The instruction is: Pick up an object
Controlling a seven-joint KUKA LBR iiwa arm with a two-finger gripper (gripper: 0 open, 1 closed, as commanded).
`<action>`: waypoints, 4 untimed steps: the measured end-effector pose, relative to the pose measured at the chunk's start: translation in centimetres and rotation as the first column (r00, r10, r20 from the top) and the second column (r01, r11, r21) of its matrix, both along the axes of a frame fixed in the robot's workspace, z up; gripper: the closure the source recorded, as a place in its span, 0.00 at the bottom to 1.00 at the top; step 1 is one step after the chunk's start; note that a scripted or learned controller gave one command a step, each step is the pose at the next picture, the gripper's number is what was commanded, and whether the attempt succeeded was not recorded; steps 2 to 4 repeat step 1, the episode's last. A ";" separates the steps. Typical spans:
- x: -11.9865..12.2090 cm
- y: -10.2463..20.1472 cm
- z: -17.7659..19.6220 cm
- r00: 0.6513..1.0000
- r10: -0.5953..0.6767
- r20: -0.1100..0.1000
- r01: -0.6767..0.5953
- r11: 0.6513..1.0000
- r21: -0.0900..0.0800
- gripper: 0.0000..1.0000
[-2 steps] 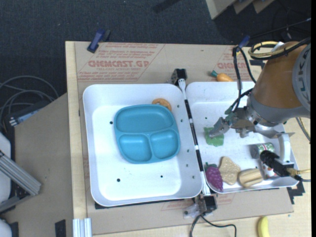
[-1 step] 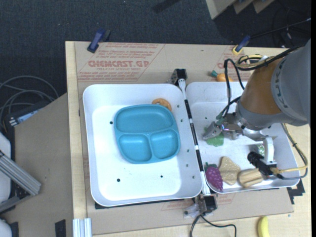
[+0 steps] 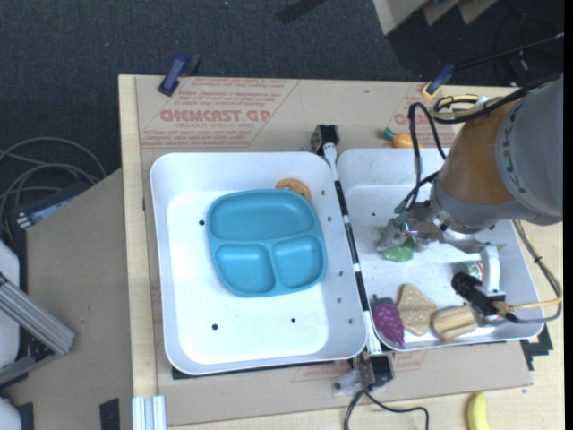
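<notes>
My gripper [image 3: 395, 236] is low in the right bin [image 3: 376, 173], near its left side, with the grey and orange arm [image 3: 483, 173] reaching in from the right. A small green object [image 3: 400, 253] lies right beneath and against the gripper tip. Whether it is held is unclear. Along the bin's front edge lie a purple bunch of grapes [image 3: 388, 322], a tan cracker-like piece [image 3: 414, 308] and a tan bread roll [image 3: 454, 322].
The left bin [image 3: 179, 267] holds a blue divided plate [image 3: 267, 241] with a small orange-brown item [image 3: 293, 186] behind it. A small orange thing [image 3: 403, 139] lies on the board behind the right bin. A yellow object [image 3: 477, 410] sits beyond the bench front.
</notes>
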State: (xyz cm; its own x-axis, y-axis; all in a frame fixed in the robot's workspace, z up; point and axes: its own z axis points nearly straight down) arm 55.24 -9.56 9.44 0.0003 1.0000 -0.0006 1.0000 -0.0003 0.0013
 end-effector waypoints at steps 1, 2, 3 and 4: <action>-1.8 10.4 9.1 1.000 0.003 0.000 -0.003 1.000 0.003 1.00; -1.8 10.4 9.1 1.000 0.003 0.000 -0.003 1.000 0.003 1.00; -1.8 10.4 9.1 1.000 0.003 0.000 -0.003 1.000 0.003 1.00; -1.8 10.4 9.1 1.000 0.003 0.000 -0.003 1.000 0.003 1.00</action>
